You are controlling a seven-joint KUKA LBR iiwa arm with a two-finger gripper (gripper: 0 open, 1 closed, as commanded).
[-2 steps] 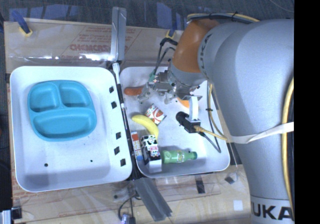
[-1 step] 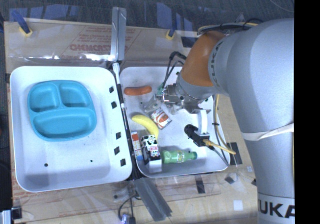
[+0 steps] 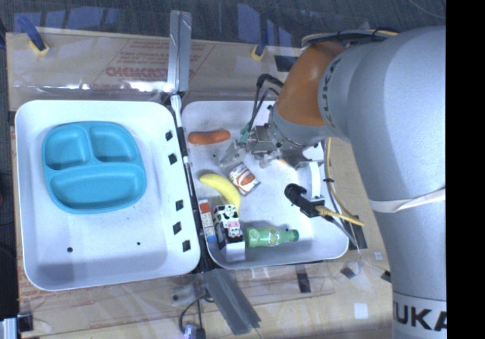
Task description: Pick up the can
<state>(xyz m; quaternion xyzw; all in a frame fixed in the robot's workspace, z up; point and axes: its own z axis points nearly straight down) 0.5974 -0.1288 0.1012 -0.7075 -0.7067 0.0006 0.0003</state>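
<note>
Just below the fingers point(image 3: 256, 149), the can point(image 3: 243, 178).

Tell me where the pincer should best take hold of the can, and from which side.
Probably across the can's round body, coming from above. It lies tilted on its side on the right bin's floor, the banana close on its left, so the flat ends look hard to reach.

"KUKA" in dark letters on the grey arm point(image 3: 413, 318); the bench sheet's point(image 3: 136, 64) red print is unreadable
</note>
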